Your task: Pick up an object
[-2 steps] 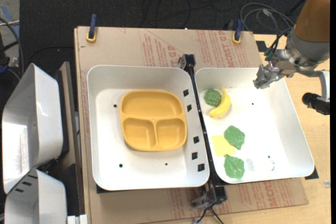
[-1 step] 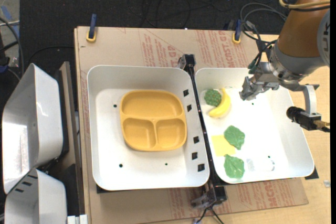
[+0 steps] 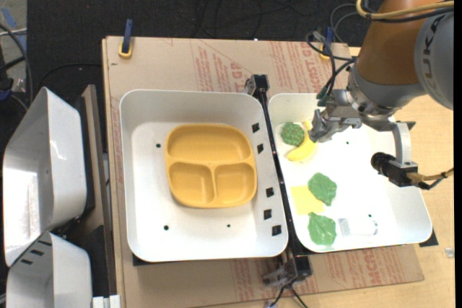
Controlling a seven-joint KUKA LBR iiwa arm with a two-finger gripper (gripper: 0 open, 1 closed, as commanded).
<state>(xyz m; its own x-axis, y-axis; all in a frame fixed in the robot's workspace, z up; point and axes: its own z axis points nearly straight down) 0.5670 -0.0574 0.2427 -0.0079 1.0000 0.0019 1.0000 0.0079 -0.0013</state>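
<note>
Camera view is showing the gripper [image 3: 323, 128] hanging over the right bin [image 3: 404, 223], beside a green piece [image 3: 292, 133]. I cannot tell its state.

Toys [image 3: 322, 188] crowding right bin's [image 3: 404, 209] left

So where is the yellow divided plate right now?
The yellow divided plate lies in the middle of the left bin, across the divider from the right bin where the gripper is.
</note>
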